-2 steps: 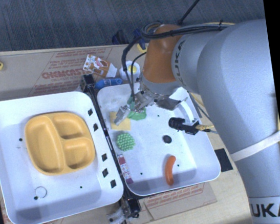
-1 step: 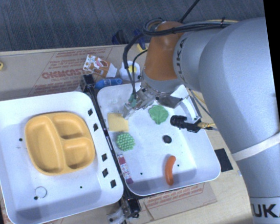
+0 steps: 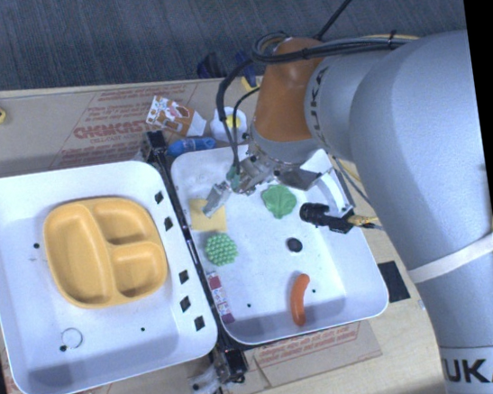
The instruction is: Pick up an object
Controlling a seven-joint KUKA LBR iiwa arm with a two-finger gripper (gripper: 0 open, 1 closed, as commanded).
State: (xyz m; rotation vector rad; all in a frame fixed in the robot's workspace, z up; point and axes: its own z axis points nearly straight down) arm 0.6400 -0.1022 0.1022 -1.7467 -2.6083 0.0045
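Fingers [image 3: 220, 195] over pale yellow block [image 3: 207, 213], flat, squarish.

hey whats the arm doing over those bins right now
The grey arm reaches in from the right, and its gripper is low over the right bin, near a yellow piece. A green bumpy ball, a green leafy item and an orange carrot-like piece lie in that bin. The left bin holds a yellow divided tray.

yellow block [image 3: 209, 213] partly under pincer [image 3: 220, 194], fingers unclear
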